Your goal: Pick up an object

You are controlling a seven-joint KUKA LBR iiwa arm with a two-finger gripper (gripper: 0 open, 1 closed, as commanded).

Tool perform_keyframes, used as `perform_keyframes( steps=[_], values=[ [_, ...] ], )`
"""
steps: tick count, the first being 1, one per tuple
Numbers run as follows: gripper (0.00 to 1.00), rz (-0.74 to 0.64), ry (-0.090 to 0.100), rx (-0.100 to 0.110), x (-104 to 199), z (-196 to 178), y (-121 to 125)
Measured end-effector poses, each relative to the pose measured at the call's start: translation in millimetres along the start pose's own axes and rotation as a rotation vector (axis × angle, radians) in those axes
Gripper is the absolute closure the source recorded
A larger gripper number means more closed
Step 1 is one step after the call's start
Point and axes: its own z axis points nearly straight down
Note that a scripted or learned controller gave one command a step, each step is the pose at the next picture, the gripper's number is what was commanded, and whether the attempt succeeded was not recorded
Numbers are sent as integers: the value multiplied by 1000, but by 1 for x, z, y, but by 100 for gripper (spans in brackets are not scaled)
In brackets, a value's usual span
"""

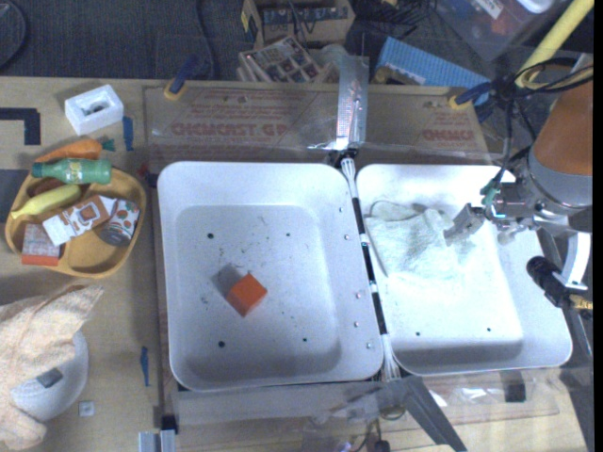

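White cloth [415, 238] is lying crumpled in the right bin [537, 347], toward its 11 o'clock corner, and the gripper [464, 222] is sitting at the cloth's 3 o'clock edge, its grey tip touching or just over the fabric. Whether the fingers are apart or together I cannot tell; they are blurring into the pale cloth, and nothing is visibly caught between them. The arm [563, 149] is reaching in from 3 o'clock, its orange band showing above the wrist.

An orange block [248, 293] is resting in the left bin [188, 205], slightly toward 7 o'clock of its middle, well apart from the gripper and untouched.

Judging by the pose, the approach or the grasp itself is under way on the cloth, with no lift yet achieved. The next move is probably calling for a firm close on a raised fold, then a straight rise; limp fabric may be slipping free if only a thin edge is pinched.
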Motion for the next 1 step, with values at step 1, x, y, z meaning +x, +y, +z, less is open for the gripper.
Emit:
perform_keyframes(
  steps=[1],
  values=[
    [0, 144, -3, -5, 2, -11, 51]
  ],
)
